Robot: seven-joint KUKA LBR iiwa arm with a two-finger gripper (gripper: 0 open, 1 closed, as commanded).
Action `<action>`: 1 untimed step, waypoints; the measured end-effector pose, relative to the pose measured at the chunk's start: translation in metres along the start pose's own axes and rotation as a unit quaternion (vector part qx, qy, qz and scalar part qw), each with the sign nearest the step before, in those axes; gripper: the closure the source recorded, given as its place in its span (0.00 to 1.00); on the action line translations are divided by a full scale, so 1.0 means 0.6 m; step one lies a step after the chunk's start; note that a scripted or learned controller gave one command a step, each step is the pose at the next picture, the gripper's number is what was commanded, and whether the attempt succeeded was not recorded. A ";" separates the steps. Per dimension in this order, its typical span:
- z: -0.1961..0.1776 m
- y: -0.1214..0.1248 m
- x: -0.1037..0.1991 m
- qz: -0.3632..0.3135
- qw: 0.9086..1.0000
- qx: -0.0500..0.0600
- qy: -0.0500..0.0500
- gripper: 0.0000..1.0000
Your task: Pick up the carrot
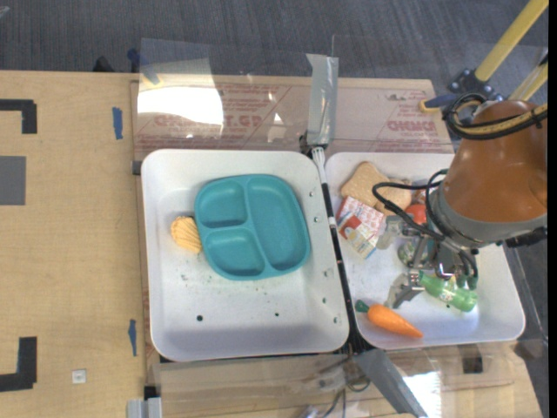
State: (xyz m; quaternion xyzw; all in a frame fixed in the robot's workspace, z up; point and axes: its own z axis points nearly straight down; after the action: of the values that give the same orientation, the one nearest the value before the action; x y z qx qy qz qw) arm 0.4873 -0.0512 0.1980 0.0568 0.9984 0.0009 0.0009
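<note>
An orange carrot (392,319) with a green tip lies at the front left of the right bin (505,325), pointing right. My gripper (416,283) hangs over the middle of that bin, just above and to the right of the carrot. Its fingers (404,291) stand apart and nothing is between them. The orange wrist band (500,172) covers the bin's back right part.
In the right bin there is a green object (452,293) beside the gripper, a red and white packet (359,223), a tan bread slice (367,181) and a red item (418,213). The left bin (165,303) holds a teal divided plate (252,225) and a yellow shell-shaped piece (185,232).
</note>
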 end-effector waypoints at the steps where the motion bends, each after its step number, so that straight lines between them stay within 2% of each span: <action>1: 0.022 0.026 0.014 0.093 0.996 0.000 0.000 0.00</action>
State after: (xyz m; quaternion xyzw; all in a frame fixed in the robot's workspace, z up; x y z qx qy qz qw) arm 0.4809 -0.0345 0.1847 0.1497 0.9887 0.0006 0.0007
